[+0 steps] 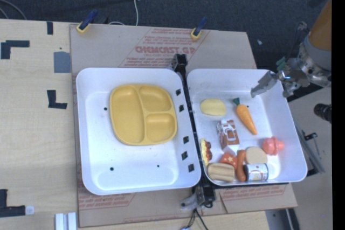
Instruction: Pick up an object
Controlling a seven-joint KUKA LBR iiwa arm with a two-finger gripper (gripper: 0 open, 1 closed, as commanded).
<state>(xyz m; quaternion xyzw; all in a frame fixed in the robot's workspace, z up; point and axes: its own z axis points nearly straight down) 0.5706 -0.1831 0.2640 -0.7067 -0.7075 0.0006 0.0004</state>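
- While the gripper hangs over the far right part of the right bin, its fingers are too blurred and small to tell whether they are spread or closed, and nothing shows between them.
- Just near and left of the gripper lies the carrot, orange with a green top, pointing toward the near right and apart from the gripper.
- Left of the carrot rests a pale yellow lemon-like piece, near the divider between the bins.
- Between them and a little nearer lies a small brown and white packet.
- Along the near edge of the right bin sits a cluster: a hot dog bun, a can lying on its side, a beige round piece and red bits touching one another.
- At the right of that cluster sits a pink piece, close to the bin's right wall.
- Left bin holds a yellow divided plate, lying flat in its far half.
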